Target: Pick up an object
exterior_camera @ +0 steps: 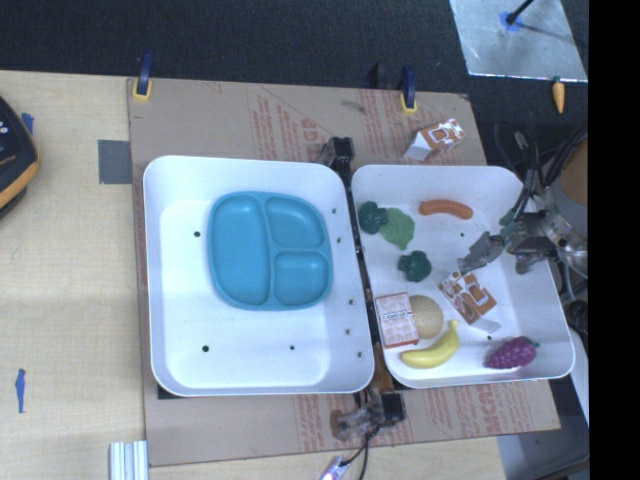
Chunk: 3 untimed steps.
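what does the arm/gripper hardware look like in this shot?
The gripper is small, dark grey metal, with slim fingers tapering to a point over the right bin. Behind it the wrist is a blocky grey-and-black assembly with lighter metallic parts. Several thin black cables loop up from it. An orange-brown curved patch sits at the far right. No markings are legible.

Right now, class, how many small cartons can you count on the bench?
3. One carton lies on the cardboard just behind the right bin. A second lies inside that bin near the pincer. A third lies at its left wall, beside the banana.
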Available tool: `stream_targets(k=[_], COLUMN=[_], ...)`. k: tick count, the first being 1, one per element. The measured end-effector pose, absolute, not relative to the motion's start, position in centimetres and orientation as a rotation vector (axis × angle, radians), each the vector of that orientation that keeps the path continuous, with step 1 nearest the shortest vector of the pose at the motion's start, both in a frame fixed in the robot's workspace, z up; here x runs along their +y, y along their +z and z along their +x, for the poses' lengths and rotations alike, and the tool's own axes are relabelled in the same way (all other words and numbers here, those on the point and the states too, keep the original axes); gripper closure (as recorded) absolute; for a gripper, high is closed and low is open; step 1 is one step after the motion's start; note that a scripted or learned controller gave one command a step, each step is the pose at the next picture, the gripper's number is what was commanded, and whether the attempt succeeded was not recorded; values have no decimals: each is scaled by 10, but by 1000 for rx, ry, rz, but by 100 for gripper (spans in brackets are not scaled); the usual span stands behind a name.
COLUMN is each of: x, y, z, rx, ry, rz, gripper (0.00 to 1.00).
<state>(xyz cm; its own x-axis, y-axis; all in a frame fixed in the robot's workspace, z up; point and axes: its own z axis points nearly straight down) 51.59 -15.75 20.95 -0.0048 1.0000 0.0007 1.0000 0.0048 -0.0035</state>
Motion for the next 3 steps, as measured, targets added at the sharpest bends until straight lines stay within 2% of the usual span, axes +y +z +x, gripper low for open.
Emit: stream_targets(k=[1,2,3], x=[-199,-201,-144], y=[91,103,140], z=[516,518,590], rx=[-2225,-2232,-2226], ry=[5,5,2], rz=[-2214,-2213,-2214], gripper=[0,100,100])
